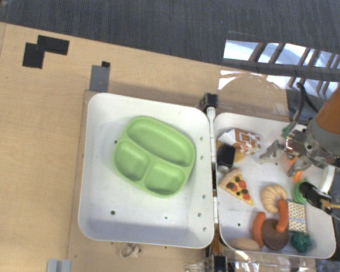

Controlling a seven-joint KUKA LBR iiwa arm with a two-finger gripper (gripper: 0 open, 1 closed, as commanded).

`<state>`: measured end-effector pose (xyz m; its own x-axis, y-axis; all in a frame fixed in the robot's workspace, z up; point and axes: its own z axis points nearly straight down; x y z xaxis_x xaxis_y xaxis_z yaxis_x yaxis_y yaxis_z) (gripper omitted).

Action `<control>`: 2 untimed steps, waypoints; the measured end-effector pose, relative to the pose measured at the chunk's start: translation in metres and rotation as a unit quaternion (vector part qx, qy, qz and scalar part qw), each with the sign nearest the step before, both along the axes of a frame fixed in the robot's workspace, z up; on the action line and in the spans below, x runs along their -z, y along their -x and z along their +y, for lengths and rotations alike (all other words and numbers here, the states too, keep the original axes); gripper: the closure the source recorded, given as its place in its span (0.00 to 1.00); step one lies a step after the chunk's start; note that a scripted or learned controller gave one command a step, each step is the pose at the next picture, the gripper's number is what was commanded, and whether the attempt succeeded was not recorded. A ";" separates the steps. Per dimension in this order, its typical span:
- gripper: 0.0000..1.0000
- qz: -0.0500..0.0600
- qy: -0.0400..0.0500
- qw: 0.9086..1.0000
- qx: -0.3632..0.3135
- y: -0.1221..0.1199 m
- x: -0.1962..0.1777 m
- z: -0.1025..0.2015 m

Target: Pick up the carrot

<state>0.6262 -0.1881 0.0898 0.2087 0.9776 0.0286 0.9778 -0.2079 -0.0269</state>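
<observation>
White bins sit side by side on the wood bench point(28, 162). Left bin point(93, 216) holds a green divided plate point(153, 155), 3 compartments, lying flat near the bin's middle. Right bin point(242, 227) is crowded w/ toy food: a pizza slice point(238, 187) near its left-centre, a gingerbread-house piece point(245, 139) toward the top left w/ a dark block point(225, 154) just below it, a croissant point(272, 196) right of the pizza, a sausage point(258, 228) and a brown round item point(274, 237) near the bottom, a waffle-like square point(295, 216) and a green broccoli-ish piece point(300, 242) at bottom right.

Arm comes in from the right, orange band at the top right corner. Gripper point(297, 162) hangs over the right bin's upper right area, fingers splayed apart, nothing clearly btwn them. The carrot point(297, 176) is prob. the small orange bit just below the fingertips, beside a green piece point(303, 192); it's partly hidden by the fingers, so contact can't be judged.
</observation>
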 end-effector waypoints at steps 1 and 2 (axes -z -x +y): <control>0.00 -0.018 0.011 0.996 -0.088 0.017 0.001 0.000; 1.00 -0.021 0.016 0.995 -0.093 0.015 -0.011 -0.001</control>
